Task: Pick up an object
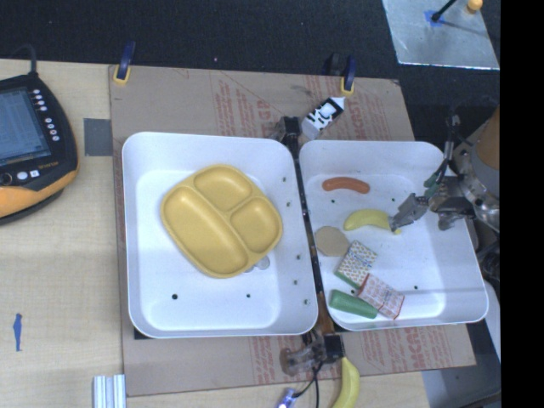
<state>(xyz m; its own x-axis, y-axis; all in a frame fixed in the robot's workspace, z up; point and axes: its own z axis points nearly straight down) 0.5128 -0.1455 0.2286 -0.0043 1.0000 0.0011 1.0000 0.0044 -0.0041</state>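
Yellow plastic is filling the bin (136,228) farthest left of the gripper (399,219): a smooth three-part plate (223,219), rounded at the corners, lying flat and well apart from the fingers. Too broad and shallow for a two-finger pinch, it is a poor target.

Moving rightward into the near bin (459,304), a round tan disc (331,241) is lying left and below the gripper, with a patterned flat packet (356,263), a green block (352,304) and a red-printed packet (380,297) lower still. The packets look thin and flat against the floor, so they would be hard to get under.

Up and left of the gripper a sausage (346,185) is resting, slim and glossy. The banana (367,220), curved and smooth, is lying just left of the fingertips, its right end touching or nearly touching them.

The gripper is hanging low over the bin floor at a slant; I cannot tell how its jaws are standing, and nothing is visibly between them.

Judging from this, the banana is the likely pick. A good grasp would be centring over its thick middle, closing across the narrow width rather than along the curve, since the slick skin may be slipping out sideways.
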